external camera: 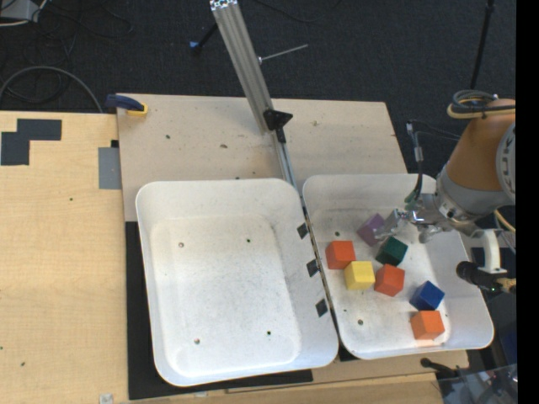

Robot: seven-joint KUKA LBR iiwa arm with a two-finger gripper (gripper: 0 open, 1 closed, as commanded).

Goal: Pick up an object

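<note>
The right bin [362,196] holds several small blocks. A purple block [372,228] lies beside a dark green block [392,251]. Below them sit an orange block [340,254], a yellow block [360,275] and a red-orange block [389,280]. A blue block [428,295] and another orange block [427,324] lie toward the bin's near right corner. My gripper [410,220] hangs low over the bin, just right of the purple block and above the green one. Its fingers are small and blurred against the bin, and I see nothing held between them.
The left bin [168,204] lies beside the right one, with black clips [312,267] along the shared edge. A slanted aluminium bar [248,66] rises behind the bins. The arm's orange band [476,158] stands over the right bin's far right side.
</note>
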